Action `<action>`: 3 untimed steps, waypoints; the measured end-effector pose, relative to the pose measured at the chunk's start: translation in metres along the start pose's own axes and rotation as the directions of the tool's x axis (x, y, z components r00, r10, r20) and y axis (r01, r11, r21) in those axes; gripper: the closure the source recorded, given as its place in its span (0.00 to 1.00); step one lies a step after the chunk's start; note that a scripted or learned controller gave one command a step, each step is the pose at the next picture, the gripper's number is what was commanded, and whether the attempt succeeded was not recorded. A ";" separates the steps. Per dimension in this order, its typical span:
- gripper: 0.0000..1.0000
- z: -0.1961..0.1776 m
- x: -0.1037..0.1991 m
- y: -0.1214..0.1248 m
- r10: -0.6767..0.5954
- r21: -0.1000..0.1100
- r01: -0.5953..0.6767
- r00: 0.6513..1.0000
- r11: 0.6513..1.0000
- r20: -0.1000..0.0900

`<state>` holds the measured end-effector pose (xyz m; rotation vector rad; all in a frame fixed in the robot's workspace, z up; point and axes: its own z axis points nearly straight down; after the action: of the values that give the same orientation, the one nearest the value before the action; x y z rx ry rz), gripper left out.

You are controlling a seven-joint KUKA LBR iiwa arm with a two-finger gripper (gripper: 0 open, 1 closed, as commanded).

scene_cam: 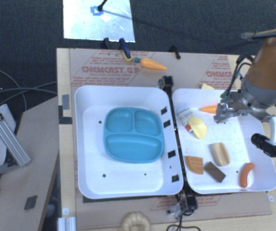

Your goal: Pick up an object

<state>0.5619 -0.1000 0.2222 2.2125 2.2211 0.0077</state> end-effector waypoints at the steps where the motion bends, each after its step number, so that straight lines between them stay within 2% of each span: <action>1: 1.00 -0.002 0.000 0.001 0.000 0.006 0.000 1.000 1.000 -0.001; 2: 1.00 0.006 0.044 0.007 -0.004 0.007 0.004 1.000 1.000 -0.002; 3: 1.00 0.007 0.040 0.001 0.002 0.008 -0.002 1.000 1.000 -0.001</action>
<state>0.5624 -0.0603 0.2149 2.2185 2.2233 0.0001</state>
